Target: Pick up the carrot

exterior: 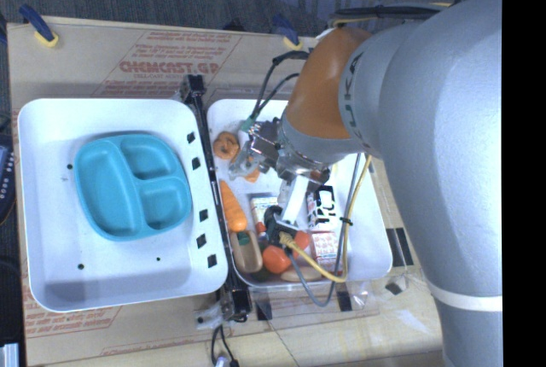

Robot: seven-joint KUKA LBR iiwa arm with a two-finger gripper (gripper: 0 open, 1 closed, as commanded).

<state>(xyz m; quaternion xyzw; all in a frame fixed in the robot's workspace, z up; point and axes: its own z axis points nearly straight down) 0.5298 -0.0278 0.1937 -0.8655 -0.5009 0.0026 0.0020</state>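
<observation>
The carrot (232,205) lies by the left wall of the right bin (368,229), not lifted yet. The hand (254,154) hangs near it (open or closed, I cannot tell). Next it must reach down and grab.

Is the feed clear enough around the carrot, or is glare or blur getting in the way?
Camera view: light is even, no glare on the right bin; the carrot reads sharp by its left wall; the arm, near the lens, is soft and covers part of that bin.
</observation>
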